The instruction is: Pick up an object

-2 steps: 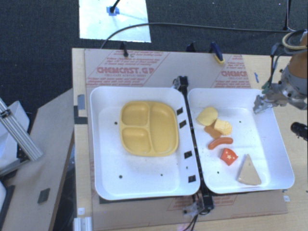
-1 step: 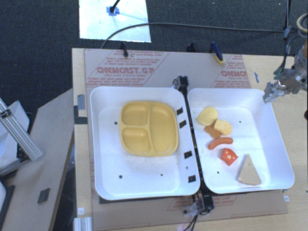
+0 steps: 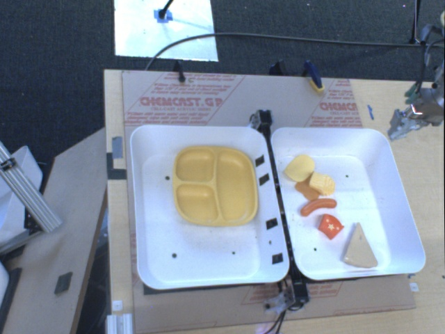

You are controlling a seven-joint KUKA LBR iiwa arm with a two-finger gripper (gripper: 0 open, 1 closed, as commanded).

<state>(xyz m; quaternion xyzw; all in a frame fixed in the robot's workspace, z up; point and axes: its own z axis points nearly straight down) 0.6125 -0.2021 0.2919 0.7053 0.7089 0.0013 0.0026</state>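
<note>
While the worktop [image 3: 83, 186] carried 2 white bins side by side, the left bin [image 3: 149, 256] held 1 yellow divided plate [image 3: 214, 185] with 3 compartments, lying flat near the bin's middle. Black clips [image 3: 268, 202] ran along the seam where the 2 bins met. Right bin [image 3: 400, 186] held the toy food, all loose on the floor of the bin: a pale yellow round piece [image 3: 300, 166] at the top of the group, a brown piece [image 3: 306, 189] just below it, a ridged yellow piece [image 3: 322, 183] touching the brown one, an orange-red sausage [image 3: 318, 206] under those, a red block [image 3: 331, 225] with a white mark lower down, and a tan wedge [image 3: 360, 248] nearest the bottom right corner. Gripper [image 3: 407, 120] hung at the far right, outside the right bin's upper right corner, well apart from every food piece, grasping nothing. Fingers too small and blurred; could not tell whether they were spread or closed.
</note>
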